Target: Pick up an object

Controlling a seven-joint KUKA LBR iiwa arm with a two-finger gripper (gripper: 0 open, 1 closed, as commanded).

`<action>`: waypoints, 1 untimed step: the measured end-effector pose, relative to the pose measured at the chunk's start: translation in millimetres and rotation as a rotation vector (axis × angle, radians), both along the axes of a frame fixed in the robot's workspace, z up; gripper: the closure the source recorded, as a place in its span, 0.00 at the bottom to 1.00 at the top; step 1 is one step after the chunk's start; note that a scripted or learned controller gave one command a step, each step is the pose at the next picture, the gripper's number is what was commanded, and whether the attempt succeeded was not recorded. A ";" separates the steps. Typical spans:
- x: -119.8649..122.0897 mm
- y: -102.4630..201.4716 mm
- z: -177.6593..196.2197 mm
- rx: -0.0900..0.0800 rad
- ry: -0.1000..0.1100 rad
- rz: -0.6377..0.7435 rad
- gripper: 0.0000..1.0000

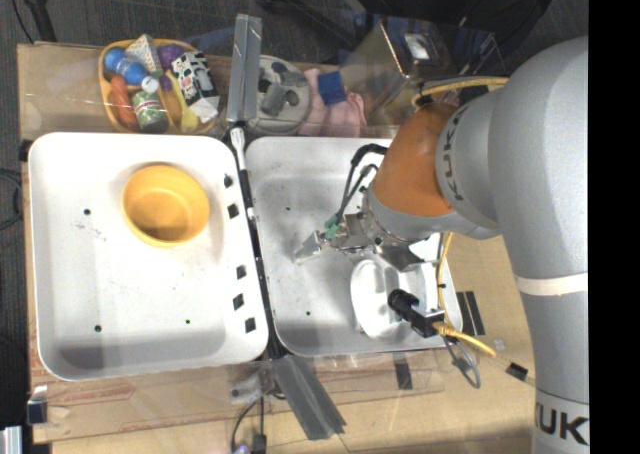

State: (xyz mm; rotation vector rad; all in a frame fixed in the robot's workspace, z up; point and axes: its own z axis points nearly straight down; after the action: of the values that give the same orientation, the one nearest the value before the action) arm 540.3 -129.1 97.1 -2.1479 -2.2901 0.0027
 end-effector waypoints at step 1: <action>36.1 -44.6 58.4 0.000 0.000 -0.086 0.00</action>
State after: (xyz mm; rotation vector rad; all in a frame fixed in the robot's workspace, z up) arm 576.4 -173.7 155.5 -2.2438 -2.1959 0.0018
